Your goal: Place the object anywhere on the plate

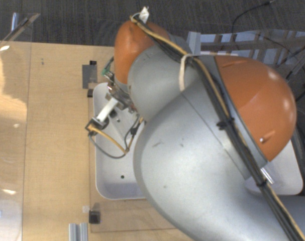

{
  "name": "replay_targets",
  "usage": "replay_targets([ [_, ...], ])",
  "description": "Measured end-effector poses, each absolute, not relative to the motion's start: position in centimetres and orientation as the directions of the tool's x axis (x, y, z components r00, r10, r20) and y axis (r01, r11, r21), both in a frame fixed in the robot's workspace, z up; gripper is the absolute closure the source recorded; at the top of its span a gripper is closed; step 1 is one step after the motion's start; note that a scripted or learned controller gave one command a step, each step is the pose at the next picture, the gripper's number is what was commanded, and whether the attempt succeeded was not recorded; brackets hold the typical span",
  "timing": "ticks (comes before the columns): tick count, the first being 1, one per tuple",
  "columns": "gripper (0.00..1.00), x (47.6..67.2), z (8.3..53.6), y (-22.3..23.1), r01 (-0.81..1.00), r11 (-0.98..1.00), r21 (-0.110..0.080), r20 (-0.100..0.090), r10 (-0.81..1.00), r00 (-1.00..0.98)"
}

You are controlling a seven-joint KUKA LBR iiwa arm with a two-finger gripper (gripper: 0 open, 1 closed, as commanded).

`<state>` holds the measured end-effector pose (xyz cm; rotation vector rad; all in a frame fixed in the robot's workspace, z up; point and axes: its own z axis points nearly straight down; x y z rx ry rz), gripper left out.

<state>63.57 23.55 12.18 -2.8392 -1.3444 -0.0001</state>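
The bulky grey arm with orange bands (202,134) looms over the shallow white plastic bin (109,182), hiding object, plate and finger state, so the step is unclear and the next move needs a confirmed grasp.

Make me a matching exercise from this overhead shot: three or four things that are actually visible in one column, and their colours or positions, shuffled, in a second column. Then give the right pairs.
Things:
1. arm
2. bin
3. cable
4. bench

Descriptions:
A. pale wood surface filling the left of the view
B. shallow and white, its left edge showing beside the arm
C. thin yellowish loop hanging over the bin floor
D. large and grey with orange sections, covering most of the bins

Pairs: 1-D, 2-B, 3-C, 4-A
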Motion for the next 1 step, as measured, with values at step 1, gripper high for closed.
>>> replay_targets([
  [1, 1.00, 63.62, 13.31, 23.76, 0.778, -0.628, 0.001, 0.002, 0.778, 0.628],
])
